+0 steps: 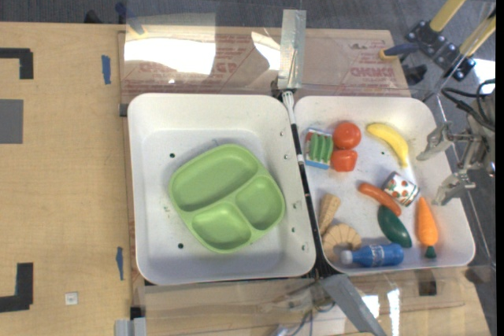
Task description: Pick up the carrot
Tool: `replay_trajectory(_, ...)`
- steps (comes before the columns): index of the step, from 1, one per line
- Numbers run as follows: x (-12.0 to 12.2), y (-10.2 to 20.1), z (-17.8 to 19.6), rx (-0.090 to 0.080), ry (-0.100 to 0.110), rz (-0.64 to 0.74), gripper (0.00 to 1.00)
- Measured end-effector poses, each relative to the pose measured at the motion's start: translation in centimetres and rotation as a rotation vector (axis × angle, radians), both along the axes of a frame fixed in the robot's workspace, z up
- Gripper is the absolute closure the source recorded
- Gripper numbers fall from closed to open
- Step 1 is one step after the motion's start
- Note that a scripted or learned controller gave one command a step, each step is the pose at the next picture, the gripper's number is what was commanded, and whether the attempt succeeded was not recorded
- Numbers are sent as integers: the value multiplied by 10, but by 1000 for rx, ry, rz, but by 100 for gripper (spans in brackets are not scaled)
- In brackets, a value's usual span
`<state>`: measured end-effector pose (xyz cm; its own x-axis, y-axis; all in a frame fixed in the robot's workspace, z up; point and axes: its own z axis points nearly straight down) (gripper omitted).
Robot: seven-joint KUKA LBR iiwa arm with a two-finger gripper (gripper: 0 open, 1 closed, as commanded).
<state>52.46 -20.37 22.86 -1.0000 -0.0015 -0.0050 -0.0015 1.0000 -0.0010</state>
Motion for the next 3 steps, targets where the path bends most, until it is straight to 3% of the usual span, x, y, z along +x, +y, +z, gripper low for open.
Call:
replay_trajectory(1, -26, -20, -86, 3, 8, 158, 0)
replay_trajectory(3, -29, -6, -138, -2, -5, 727, 0)
